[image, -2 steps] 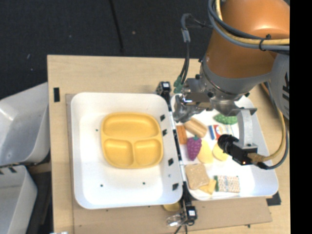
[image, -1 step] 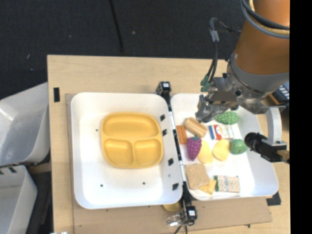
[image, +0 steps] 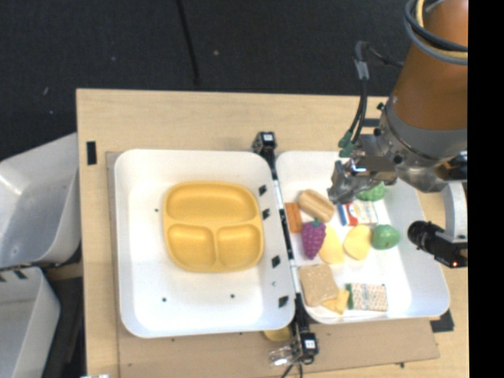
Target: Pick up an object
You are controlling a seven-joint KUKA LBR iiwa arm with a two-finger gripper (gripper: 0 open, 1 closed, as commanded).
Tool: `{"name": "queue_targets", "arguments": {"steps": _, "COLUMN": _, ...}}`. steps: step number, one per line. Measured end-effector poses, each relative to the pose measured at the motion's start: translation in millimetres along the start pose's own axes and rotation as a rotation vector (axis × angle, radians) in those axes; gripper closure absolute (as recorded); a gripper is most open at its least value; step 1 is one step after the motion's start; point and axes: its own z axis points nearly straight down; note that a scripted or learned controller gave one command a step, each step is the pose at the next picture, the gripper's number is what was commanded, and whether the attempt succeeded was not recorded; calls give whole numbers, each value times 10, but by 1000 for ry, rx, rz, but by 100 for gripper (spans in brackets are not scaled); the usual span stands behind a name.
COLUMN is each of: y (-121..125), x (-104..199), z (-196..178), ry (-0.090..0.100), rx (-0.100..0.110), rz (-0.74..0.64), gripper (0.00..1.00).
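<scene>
I see the gripper low over the right bin, beside the bread roll (finger state: cannot tell).

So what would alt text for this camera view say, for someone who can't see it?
A grey and orange robot arm reaches from the right over a white bin of toy food: bread roll, purple grapes, green ball. The left bin holds a yellow tray.

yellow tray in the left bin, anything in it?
Empty. All three compartments of the yellow tray show bare yellow; the toy food lies in the right bin.
</scene>
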Motion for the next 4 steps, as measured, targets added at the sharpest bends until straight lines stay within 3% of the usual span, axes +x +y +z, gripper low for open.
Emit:
{"name": "queue_targets", "arguments": {"steps": 1, "y": -16, "x": -708, "z": 889, "ry": -1, "rx": 9, "rz": 8, "gripper": 100}}
{"name": "queue_targets", "arguments": {"steps": 2, "y": -9, "x": 474, "z": 1062, "ry": 5, "rx": 4, "rz": -12, "gripper": 100}}
{"name": "queue_targets", "arguments": {"steps": 3, "y": 4, "x": 421, "z": 330, "ry": 3, "rx": -6, "rz": -3, "gripper": 100}}
{"name": "queue_targets", "arguments": {"steps": 4, "y": 1, "x": -156, "z": -479, "ry": 0, "rx": -9, "rz": 5, "gripper": 100}}
